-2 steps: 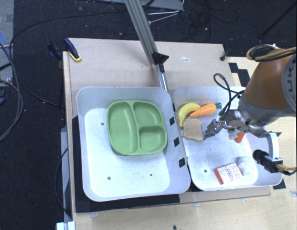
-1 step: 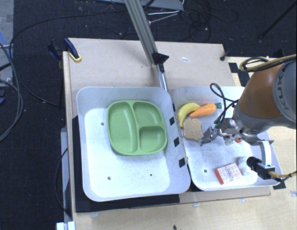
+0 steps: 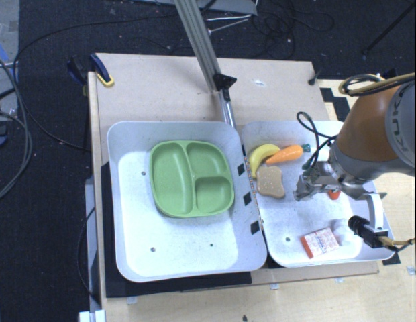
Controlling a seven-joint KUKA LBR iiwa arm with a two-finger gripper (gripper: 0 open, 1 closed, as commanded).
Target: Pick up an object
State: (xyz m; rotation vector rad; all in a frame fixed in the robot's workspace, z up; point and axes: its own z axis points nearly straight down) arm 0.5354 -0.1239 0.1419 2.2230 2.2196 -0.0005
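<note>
A tan bench (image 3: pixel 161 86) stood on dark floor strewn with cables, bearing two white bins. The left bin (image 3: pixel 127 247) held a green divided tray (image 3: pixel 192 178). In the right bin (image 3: pixel 288 250), a banana (image 3: pixel 260 155), carrot (image 3: pixel 286 155) and bread slice (image 3: pixel 270 182) lay near its far-left corner, a red-and-white packet (image 3: pixel 321 242) near its front edge. The arm reached in from the right, gripper (image 3: pixel 307 188) low beside the bread; whether it was parted or closed was unclear.

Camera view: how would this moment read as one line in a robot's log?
gripper: above right bin, nothing seen held | nearby: bread slice, carrot, banana | left bin: green tray
</note>
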